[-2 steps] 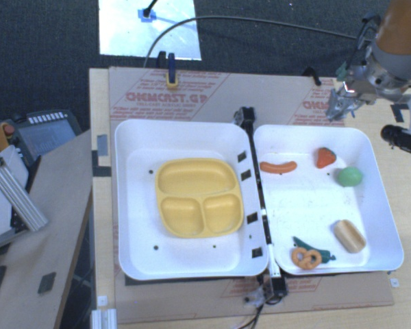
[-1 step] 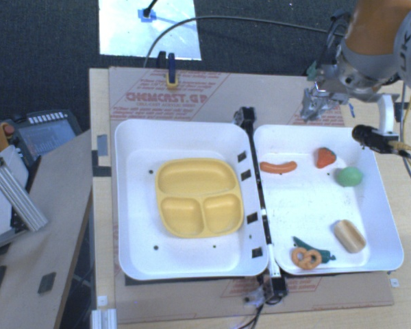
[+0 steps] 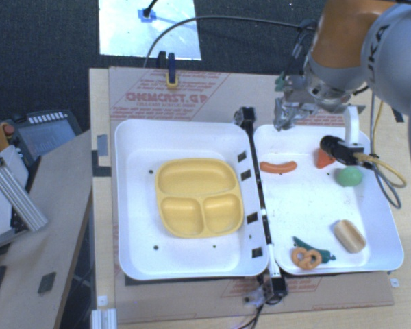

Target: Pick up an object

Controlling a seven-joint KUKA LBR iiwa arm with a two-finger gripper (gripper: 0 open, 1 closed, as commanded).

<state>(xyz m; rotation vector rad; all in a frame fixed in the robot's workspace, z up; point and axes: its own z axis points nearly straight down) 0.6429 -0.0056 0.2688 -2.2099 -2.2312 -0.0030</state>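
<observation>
Here, the tabletop (image 3: 103,184) carries two shallow white bins side by side, seen obliquely from above. The left bin (image 3: 133,204) holds a yellow divided tray (image 3: 197,196) near its centre, with one long compartment at 12 o'clock and two smaller ones at 6 o'clock. The right bin (image 3: 308,204) holds the loose objects. An orange sausage (image 3: 279,166) lies at about 10 o'clock in this bin, close to the divider between the bins. An orange-red piece (image 3: 322,159) sits at about 1 o'clock, partly hidden by a black fitting (image 3: 337,149) with a yellow cable. A green ball (image 3: 350,176) rests just beside that fitting, at about 2 o'clock. A tan bread roll (image 3: 349,236) lies at about 5 o'clock, near the bin's right wall. A small brown pretzel (image 3: 306,257) lies at about 6 o'clock, touching a dark green leafy piece (image 3: 314,247).

The arm (image 3: 370,40), grey with an orange band, enters from the right at the upper edge of the view. Its gripper (image 3: 287,118) hangs over the far rim of the right bin, at about 11 o'clock, just above the sausage but apart from it. Nothing lies between the fingers; whether they are spread or closed cannot be told at this resolution.
</observation>
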